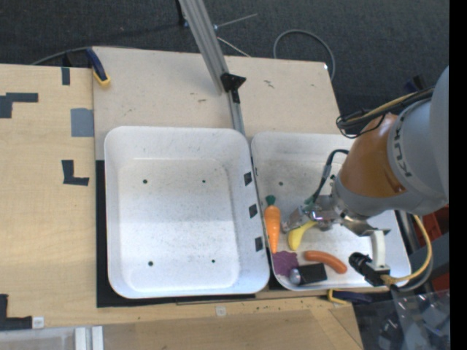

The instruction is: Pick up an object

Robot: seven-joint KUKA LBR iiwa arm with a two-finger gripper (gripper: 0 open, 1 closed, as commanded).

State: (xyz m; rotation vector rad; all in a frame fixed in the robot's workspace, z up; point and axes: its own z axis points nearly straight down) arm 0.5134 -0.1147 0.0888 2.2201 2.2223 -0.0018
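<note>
Touching pincer (310, 217): yellow banana (299, 235), just below, rt bin (292, 152).

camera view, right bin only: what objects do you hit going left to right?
Carrot → banana, by the gripper → sausage. Purple piece and black block skipped; they overlap the others in x.

Carrot (271, 226) lies left of banana (299, 235).
</note>
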